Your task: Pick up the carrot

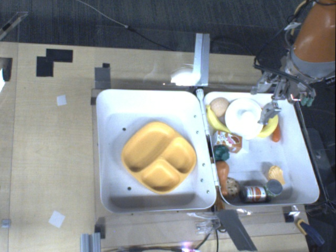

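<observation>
The carrot (222, 170) is a short orange piece with a dark green top. It lies along the left wall of the right bin (310, 175), pointing toward the front. My gripper (270, 111) hangs over the back of that bin, above the right rim of a white bowl (243, 116) and a banana (269, 129). It is well behind and to the right of the carrot. Nothing shows in its grasp.
An egg-like ball (219, 107), a printed packet (229, 140), a can (255, 193), a grey cap (274, 187), a tan pastry (276, 173) and a small red-orange piece (276, 134) crowd the right bin. A yellow divided plate (158, 155) lies in the left bin (110, 119).
</observation>
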{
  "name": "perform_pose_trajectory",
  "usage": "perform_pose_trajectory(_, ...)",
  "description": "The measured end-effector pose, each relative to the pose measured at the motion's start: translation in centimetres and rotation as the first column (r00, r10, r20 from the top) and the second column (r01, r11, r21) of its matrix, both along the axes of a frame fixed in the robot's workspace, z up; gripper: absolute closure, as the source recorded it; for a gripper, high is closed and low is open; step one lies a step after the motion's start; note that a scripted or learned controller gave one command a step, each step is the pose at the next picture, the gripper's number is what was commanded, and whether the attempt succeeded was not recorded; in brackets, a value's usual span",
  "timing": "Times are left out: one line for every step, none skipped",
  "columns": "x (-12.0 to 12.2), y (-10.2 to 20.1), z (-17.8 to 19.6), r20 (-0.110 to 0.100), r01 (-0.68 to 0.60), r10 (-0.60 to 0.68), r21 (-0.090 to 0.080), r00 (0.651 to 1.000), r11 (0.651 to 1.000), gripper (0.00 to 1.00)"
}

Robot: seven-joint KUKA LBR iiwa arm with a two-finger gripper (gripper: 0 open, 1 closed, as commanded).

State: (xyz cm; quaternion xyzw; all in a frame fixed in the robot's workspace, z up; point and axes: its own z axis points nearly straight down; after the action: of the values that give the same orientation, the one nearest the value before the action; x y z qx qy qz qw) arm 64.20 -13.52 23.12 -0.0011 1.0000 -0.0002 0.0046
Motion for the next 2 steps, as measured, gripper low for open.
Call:
perform_pose_trajectory(-5.9,-2.7,-6.9,-0.003,-0.133,0.133,-0.001,0.991,0.991,0.0)
perform_pose_trajectory(-10.2,-4.0,-12.9,-0.004,0.169,-0.169,0.001,0.986,0.986,0.0)
